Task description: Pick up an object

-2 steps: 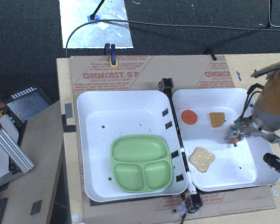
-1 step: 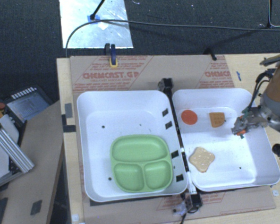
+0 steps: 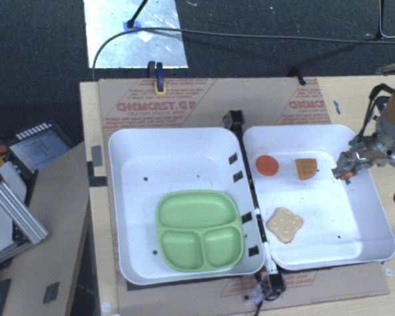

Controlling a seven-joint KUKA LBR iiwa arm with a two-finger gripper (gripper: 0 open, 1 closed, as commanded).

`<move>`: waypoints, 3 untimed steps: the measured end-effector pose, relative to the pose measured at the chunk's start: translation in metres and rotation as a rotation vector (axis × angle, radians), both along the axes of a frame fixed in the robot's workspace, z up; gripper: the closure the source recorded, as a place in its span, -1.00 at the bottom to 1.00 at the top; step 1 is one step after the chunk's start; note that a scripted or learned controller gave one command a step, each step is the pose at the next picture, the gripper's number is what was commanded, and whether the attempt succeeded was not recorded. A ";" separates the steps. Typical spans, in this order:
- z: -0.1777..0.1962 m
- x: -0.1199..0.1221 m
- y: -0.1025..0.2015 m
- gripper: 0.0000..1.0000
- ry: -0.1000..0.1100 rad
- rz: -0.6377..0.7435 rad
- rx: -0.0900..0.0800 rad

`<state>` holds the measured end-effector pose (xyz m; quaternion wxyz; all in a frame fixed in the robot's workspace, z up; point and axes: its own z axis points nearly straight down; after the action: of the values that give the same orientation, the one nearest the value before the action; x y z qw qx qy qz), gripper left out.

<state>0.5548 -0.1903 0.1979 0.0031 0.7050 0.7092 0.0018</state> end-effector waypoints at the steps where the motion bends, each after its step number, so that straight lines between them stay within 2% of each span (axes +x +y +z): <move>1: 0.061 0.010 -0.001 1.00 -0.002 0.000 -0.001; 2: 0.069 0.011 -0.001 1.00 0.003 0.000 0.001; 3: 0.064 0.032 0.059 1.00 0.003 0.005 0.003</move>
<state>0.5872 -0.1313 0.2616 0.0010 0.7034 0.7108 0.0017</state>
